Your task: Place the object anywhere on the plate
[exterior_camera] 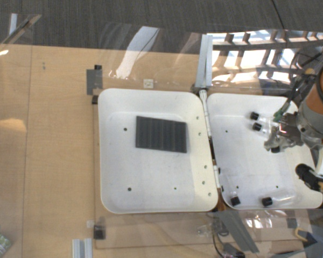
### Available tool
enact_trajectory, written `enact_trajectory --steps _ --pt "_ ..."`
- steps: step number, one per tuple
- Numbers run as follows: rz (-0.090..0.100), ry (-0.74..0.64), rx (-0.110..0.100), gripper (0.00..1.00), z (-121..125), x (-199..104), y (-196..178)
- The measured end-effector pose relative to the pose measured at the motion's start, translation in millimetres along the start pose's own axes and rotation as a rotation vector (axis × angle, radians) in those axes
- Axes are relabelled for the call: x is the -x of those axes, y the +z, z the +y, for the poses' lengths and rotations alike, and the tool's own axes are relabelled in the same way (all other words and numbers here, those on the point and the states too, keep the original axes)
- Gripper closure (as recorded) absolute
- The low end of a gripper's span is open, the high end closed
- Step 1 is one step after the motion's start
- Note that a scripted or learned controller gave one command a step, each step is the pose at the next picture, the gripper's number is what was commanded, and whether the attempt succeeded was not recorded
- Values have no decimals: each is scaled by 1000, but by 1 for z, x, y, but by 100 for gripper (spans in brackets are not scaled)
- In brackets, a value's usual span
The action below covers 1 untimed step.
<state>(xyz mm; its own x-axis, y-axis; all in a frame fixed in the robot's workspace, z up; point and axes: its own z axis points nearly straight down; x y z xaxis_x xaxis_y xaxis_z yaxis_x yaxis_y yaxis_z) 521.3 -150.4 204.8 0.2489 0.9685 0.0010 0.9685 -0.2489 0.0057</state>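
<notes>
A flat, dark grey, ribbed rectangular plate (161,134) lies in the left shallow white plastic bin (113,192), in its upper half, a little nearer the far rim than the near one and roughly midway between the side walls. Its long edges run about parallel to the bin's far rim, with a slight tilt.

The right shallow white plastic bin (242,165) sits just beside the left one, their inner rims touching along the middle of the light wooden desk (43,155). The grey arm with its orange band (322,98) reaches in over the right bin's right edge. The hand (274,141) hangs over the upper right part of that bin, well apart from the plate. Near it, toward the far right corner of the bin, there are clear, glassy parts with small black round pieces (254,121); whether these are a loose object or part of the hand itself cannot be told. Whether anything is held there cannot be told either.

Two more small black pieces (251,201) sit along the near rim of the right bin, close to its near left corner and near the middle of that rim.
</notes>
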Motion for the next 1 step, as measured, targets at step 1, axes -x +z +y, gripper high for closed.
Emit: enact_trajectory --steps 1 --pt "1 -157 -2 100 -11 -94 20"
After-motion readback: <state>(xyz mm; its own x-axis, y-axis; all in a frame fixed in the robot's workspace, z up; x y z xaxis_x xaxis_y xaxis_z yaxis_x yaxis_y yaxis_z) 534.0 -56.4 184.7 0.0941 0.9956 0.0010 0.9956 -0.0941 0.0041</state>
